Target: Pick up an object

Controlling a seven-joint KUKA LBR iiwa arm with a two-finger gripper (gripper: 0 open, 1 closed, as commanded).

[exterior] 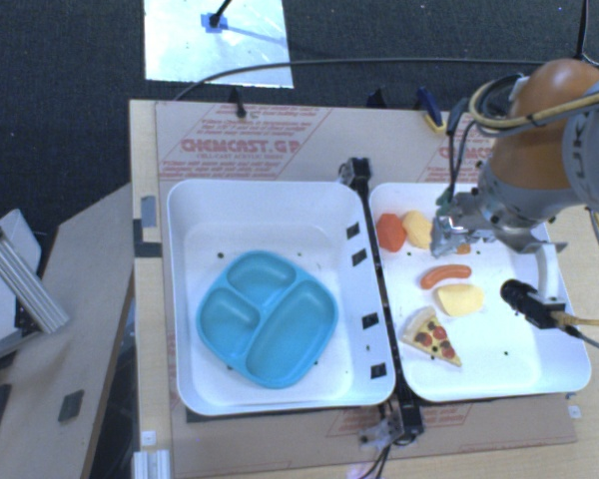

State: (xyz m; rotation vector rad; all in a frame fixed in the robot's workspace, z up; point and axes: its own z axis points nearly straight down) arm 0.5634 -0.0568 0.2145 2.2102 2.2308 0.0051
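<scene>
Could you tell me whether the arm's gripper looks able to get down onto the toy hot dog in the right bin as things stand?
Probably yes: the hot dog lies apart from its neighbours, uncovered from above, and the gripper hovers close beside it.

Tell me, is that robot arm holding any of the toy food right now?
Cannot be told: the gripper hangs over the right bin near the yellow piece and sausage, its tip too unclear.

This looks like a robotics lab, not a home. The table (280, 133) is a plain board still covered with protective paper printed CHEMCAST. Two white bins (280, 203) stand clamped side by side on it. Loose cables (309, 66) run over the dark carpet (60, 58), and an aluminium frame profile (20, 277) stands beside the table's left edge.
</scene>
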